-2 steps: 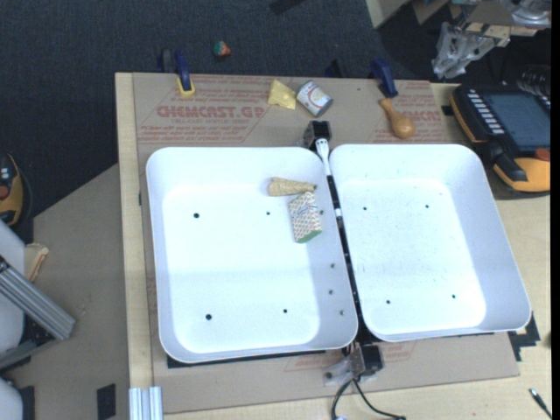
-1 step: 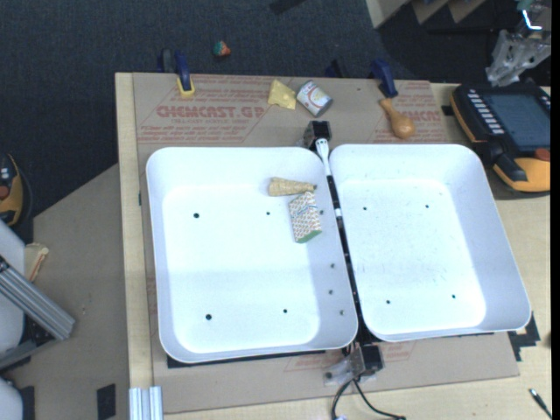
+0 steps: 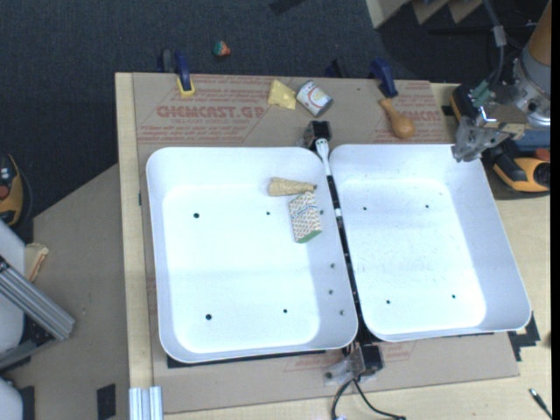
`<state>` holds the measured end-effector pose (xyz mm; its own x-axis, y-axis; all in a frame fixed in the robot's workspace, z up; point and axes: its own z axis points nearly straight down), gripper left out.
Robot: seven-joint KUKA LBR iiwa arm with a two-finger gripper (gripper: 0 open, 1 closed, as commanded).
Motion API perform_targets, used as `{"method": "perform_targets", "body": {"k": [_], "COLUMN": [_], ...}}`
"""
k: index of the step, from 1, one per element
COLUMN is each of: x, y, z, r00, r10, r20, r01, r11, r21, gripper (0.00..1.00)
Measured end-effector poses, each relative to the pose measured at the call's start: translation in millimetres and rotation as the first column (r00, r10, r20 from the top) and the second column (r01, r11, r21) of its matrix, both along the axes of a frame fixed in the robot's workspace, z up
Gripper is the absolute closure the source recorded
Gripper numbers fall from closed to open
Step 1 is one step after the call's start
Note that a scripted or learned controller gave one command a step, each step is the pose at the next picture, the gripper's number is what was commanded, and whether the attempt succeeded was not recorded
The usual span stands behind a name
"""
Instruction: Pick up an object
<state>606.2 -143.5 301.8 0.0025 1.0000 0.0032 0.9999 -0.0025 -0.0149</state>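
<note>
Reaching the tan ice-cream-cone toy (image 3: 290,186) means crossing the shallow white left bin (image 3: 175,261); whether the two-finger gripper (image 3: 465,150) is clenched, I cannot tell.

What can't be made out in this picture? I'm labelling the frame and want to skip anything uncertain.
- End effector, camera view: small and blurred at the right bin's far corner; its finger state can't be read.
- Arm: cut off by the right edge.
- Patterned packet in the left bin: print too small to read.
- Small coloured thing on the floor: too small to identify.
</note>
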Motion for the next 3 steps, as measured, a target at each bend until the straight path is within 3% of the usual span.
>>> {"method": "perform_targets", "body": {"k": [1, 2, 3], "x": [-19, -65, -124], "y": [-71, -81, -82], "z": [38, 67, 245], "r00": [1.0, 1.0, 0.999], "r10": [-0.004, 0.0, 0.002], "r20": [0.02, 0.016, 0.036], "r01": [0.004, 0.001, -0.002], "r11": [1.0, 1.0, 1.0], "r21": [-0.009, -0.004, -0.013], "gripper": [1.0, 1.0, 1.0]}}
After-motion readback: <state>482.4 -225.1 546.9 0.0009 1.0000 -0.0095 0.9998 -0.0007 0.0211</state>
